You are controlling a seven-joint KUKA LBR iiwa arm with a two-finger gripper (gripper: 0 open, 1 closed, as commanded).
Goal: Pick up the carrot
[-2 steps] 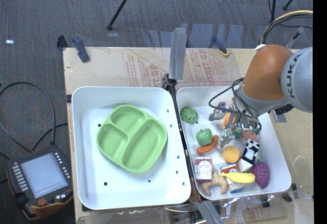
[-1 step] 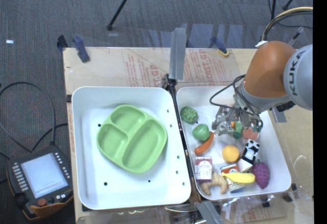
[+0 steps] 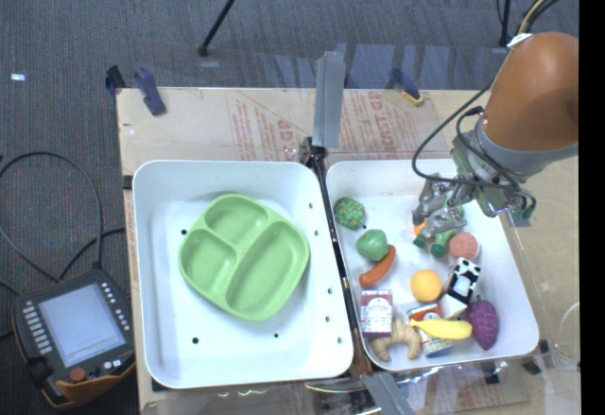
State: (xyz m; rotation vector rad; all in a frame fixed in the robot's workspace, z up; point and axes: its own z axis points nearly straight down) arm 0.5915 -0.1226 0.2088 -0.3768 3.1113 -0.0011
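Your gripper (image 3: pixel 437 215) hangs low over the upper right part of the right bin (image 3: pixel 397 179), and you cannot tell from this angle how it is set; something small, orange and green, sits right under it, too hidden to name. Nearest you, along the bin's front edge, lie a ginger root (image 3: pixel 397 339), a banana (image 3: pixel 445 330), a small red carton (image 3: pixel 376 312) and a purple fruit (image 3: pixel 482 322); further back sit an orange (image 3: pixel 426 285) and the carrot (image 3: pixel 377 267), lying slantwise left of centre, just below a green pepper (image 3: pixel 371 243); beyond that, broccoli (image 3: pixel 350 213); your left bin (image 3: pixel 156 215) holds a green divided plate (image 3: pixel 245 255).
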